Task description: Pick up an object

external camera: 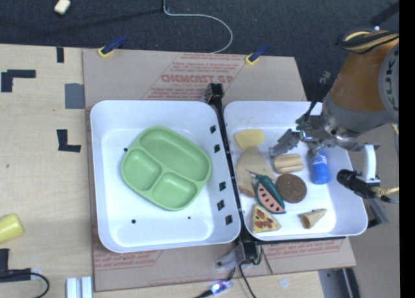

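The right bin holds several toy foods. A yellow piece and a beige wedge lie at its left. A tan roll, a brown cookie and a blue bottle sit in the middle. A watermelon slice, a pizza slice and a small cone lie toward the front. My gripper hangs just above the tan roll's far side, open, with nothing between its fingers. One grey finger points down-left.
A green divided plate lies in the left bin. The black divider runs between the bins. A black fitting on the arm overhangs the right bin's right rim. A yellow object sits on the bench far left.
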Motion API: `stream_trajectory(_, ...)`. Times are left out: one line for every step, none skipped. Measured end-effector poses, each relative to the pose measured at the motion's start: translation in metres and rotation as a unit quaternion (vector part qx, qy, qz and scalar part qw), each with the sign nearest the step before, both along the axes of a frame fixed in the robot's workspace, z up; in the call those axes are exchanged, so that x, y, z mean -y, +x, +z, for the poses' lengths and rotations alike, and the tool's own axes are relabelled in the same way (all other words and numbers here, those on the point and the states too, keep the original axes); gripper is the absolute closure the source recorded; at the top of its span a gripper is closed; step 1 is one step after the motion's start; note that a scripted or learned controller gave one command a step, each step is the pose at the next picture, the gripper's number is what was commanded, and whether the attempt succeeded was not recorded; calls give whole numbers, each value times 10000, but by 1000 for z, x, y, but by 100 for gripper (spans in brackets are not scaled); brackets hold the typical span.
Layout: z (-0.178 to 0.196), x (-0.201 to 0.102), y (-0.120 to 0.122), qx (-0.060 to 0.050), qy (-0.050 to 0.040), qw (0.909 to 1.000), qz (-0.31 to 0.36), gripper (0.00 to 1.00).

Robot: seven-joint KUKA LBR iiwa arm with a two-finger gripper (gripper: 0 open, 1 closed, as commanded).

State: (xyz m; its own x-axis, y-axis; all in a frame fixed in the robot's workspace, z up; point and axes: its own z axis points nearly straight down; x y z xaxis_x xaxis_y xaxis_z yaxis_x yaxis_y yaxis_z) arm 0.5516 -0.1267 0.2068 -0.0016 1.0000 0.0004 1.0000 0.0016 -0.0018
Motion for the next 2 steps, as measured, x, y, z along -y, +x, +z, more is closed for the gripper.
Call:
stream_trajectory(-92, 11, -51, -56, 12, 10000, -19, 0)
stream_trajectory(-78, 10, -47, -15, 5, 10000, 0, 100)
